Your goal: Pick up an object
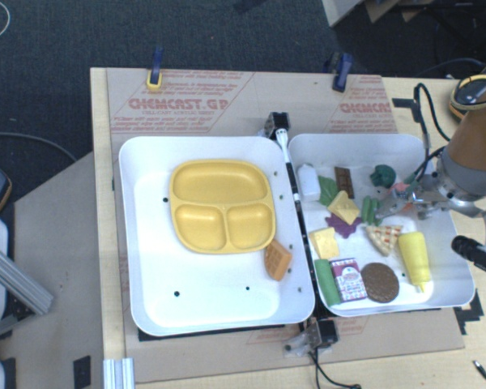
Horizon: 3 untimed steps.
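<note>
The desk (227, 96) carries two white bins side by side. The left bin (154, 241) holds a yellow divided plate (223, 205) with a small tan piece (278, 259) just beside its lower right corner. The right bin (449, 286) holds a clutter of toy food, among them a yellow bottle (415, 258) and a brown disc (381, 282). The tool (401, 203) hangs over this bin's upper right part; whether it is open or closed, I cannot tell.
</note>
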### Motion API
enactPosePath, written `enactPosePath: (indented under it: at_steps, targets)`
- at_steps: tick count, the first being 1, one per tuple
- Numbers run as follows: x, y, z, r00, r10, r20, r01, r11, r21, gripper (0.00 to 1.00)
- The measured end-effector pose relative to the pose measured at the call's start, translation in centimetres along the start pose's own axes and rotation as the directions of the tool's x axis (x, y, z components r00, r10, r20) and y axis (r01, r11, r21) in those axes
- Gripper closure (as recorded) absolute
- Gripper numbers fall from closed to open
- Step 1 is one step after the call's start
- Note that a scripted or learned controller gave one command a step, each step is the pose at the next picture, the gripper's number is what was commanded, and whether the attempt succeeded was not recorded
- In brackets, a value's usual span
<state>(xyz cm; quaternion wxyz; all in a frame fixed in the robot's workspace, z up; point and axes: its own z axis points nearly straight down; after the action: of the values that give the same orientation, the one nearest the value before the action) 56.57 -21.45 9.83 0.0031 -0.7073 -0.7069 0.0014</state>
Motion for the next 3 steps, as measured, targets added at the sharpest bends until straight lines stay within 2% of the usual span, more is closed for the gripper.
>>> enactPosePath:
  at_steps: [1,2,3]
  targets:
    - [0.1,0.2,1.0,1.0,-0.002,-0.002,0.002,1.0,-0.005,0.0]
    - [0.1,0.4,-0.2,1.0,-0.002,0.002,0.002,1.0,-0.013,1.0]
    - [0.3,1.3,-5.0,1.0,-0.002,0.006,0.002,1.0,-0.013,1.0]
